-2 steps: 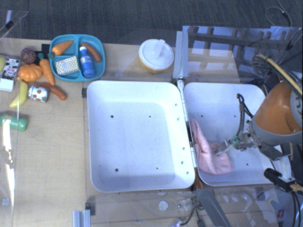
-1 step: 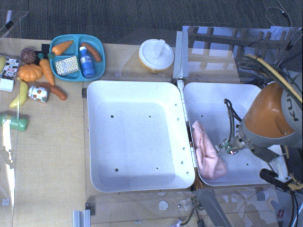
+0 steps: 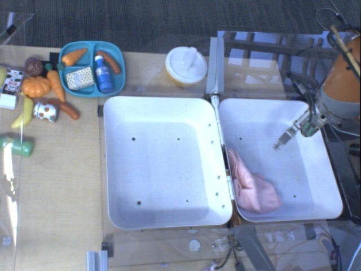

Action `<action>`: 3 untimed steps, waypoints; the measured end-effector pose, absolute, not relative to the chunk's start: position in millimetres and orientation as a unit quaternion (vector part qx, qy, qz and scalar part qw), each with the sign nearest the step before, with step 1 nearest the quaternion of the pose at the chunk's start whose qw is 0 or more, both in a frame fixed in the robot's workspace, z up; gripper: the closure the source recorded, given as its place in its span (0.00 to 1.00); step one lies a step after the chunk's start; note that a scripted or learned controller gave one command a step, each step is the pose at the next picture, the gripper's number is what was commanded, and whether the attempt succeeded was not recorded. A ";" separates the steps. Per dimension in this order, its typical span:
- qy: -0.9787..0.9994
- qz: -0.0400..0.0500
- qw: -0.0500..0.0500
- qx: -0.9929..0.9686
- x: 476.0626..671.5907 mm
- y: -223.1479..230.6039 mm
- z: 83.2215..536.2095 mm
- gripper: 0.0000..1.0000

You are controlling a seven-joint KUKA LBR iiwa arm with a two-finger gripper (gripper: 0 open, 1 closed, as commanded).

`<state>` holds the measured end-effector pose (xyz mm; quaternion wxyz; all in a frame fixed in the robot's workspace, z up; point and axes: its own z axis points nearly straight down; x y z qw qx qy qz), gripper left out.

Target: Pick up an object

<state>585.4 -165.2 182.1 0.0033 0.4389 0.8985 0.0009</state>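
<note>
A crumpled pink cloth [image 3: 252, 186] lies in the right bin [image 3: 316, 208], against its left wall near the front. My gripper [image 3: 284, 140] hangs over the middle of that bin, up and to the right of the cloth and well apart from it. It slants down to the left from the orange-banded wrist [image 3: 343, 78] at the right edge. Nothing shows between its tips.
The left bin [image 3: 161, 162] sits beside the right one. A blue divided plate [image 3: 93, 69] with toy food, a yellow lidded bowl [image 3: 186, 65] and several toy foods [image 3: 45, 97] lie on the bench at the back left.
</note>
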 end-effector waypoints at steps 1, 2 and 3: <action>0.859 0.002 0.007 0.513 560.8 -113.8 89.7 0.00; 0.807 0.003 0.004 0.591 631.2 -104.7 87.9 0.00; 0.820 0.002 0.005 0.572 626.3 -91.7 88.2 0.00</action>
